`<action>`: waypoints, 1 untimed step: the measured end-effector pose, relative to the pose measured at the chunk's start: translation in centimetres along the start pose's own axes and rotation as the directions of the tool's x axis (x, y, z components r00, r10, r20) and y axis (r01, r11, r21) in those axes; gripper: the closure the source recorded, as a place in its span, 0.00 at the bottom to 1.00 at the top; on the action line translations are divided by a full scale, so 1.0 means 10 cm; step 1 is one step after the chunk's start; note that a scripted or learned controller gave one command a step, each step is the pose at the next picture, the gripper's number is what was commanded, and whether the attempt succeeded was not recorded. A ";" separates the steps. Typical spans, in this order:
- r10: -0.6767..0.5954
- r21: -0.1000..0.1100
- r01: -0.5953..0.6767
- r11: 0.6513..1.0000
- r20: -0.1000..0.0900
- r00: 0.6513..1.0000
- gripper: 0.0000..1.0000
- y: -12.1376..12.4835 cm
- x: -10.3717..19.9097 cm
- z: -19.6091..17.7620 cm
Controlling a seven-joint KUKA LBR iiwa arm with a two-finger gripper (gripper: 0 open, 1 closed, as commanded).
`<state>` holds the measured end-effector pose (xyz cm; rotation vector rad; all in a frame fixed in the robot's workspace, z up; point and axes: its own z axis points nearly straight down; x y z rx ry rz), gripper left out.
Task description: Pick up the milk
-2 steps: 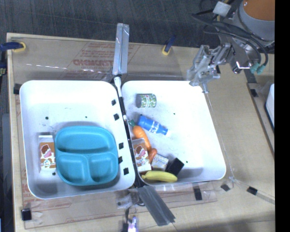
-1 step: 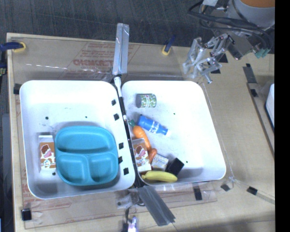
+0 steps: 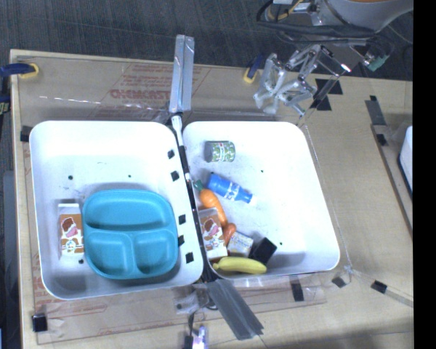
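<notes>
Bringing the open, empty two-finger gripper (image 3: 282, 99) down onto the small white-and-brown cardboard milk carton (image 3: 212, 235) against the divider, squeezing its flat sides, dodging the orange carrot (image 3: 213, 201).

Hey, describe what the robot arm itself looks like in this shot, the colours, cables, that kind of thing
The arm is light grey with an orange band near the top edge. Black cables, with a yellowish strand and a small white tag among them, loop beside the wrist. Below hangs the end effector, a silvery bare-metal assembly with thin linkages and dark fittings. It looks mechanical and uncovered, with no markings readable at this size.
</notes>
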<state>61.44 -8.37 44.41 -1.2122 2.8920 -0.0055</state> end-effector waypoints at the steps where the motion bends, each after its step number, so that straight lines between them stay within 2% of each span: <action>1: -0.427 -0.002 0.427 0.904 0.000 0.904 1.00 -0.05 -0.09 0.01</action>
